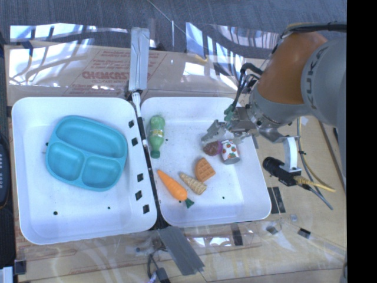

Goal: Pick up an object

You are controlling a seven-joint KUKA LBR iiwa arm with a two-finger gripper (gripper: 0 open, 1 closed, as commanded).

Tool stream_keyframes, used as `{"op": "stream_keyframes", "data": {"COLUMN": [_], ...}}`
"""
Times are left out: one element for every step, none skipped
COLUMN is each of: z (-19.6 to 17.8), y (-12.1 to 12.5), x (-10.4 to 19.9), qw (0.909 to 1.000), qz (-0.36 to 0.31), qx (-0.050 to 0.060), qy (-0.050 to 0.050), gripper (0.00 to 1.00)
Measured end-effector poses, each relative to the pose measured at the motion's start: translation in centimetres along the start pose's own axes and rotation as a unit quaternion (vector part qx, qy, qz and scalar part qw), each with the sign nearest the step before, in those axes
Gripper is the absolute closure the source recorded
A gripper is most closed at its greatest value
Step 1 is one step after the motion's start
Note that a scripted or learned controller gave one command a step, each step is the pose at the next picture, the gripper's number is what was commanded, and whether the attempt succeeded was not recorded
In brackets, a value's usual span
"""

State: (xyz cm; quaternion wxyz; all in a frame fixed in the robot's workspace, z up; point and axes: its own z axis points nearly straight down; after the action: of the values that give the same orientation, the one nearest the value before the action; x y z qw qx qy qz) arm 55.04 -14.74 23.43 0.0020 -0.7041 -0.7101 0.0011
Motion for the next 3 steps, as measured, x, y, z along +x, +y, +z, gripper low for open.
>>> {"op": "stream_keyframes", "data": {"z": [13.9,14.3,13.4], "y": [0.2,-5.7,-5.6], "x": [0.5,3.9,3.8], "qw": [1.0000,1.0000,1.0000], "qz": [-0.001,0.000,-0.003], "qx": [0.002,0.000,0.000], "qy": [0.000,0.000,0.000], "gripper": [0.00,0.00,1.00]}}
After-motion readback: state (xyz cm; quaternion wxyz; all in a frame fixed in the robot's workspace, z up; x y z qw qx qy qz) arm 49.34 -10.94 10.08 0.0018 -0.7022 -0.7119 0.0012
